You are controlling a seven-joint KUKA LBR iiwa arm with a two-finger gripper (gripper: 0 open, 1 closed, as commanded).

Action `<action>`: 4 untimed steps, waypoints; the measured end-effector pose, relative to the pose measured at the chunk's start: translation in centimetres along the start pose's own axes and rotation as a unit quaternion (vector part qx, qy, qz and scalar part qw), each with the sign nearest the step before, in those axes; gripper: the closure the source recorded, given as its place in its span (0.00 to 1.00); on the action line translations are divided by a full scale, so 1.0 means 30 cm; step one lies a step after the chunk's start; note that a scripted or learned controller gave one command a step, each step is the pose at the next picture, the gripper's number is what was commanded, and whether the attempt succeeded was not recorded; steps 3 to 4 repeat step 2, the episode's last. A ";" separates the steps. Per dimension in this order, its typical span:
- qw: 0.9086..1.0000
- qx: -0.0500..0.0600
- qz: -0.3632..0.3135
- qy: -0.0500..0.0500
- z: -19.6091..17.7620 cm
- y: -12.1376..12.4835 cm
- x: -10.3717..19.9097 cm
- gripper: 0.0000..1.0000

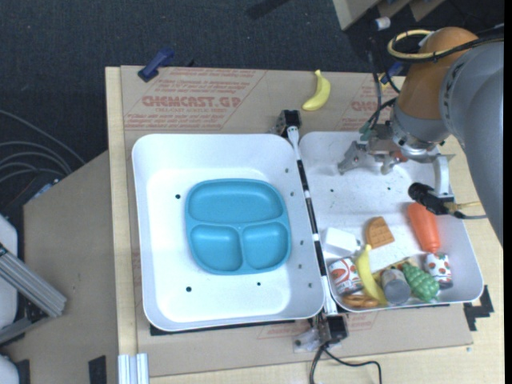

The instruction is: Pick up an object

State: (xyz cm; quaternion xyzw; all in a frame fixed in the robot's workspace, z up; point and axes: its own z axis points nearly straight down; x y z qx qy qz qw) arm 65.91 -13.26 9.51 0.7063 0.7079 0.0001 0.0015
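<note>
My gripper (370, 157) hangs over the far part of the right bin (352, 202), fingers spread and open with nothing between them. The objects lie in a heap at that bin's near right: an orange carrot (425, 226), a small yellow banana (366, 270), a brown cracker-like piece (379, 232), a white block (392, 254), a green toy (420, 282) and a red and white can (344, 275). All of them sit well nearer the camera than the gripper, apart from it.
The left bin (160, 174) holds a blue three-compartment plate (237, 224). A second banana (318, 93) lies on the bench behind the bins. A blue item (154, 65) rests at the bench's far left corner. A clamped ridge (304, 190) divides the bins.
</note>
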 end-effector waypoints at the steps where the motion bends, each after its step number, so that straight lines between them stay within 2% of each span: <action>1: 1.000 -0.001 0.000 -0.001 -0.035 0.002 0.000 1.00; 2: 1.000 -0.001 0.000 -0.001 -0.034 0.002 0.001 0.00; 4: 1.000 -0.001 0.000 -0.001 -0.034 0.002 0.001 0.00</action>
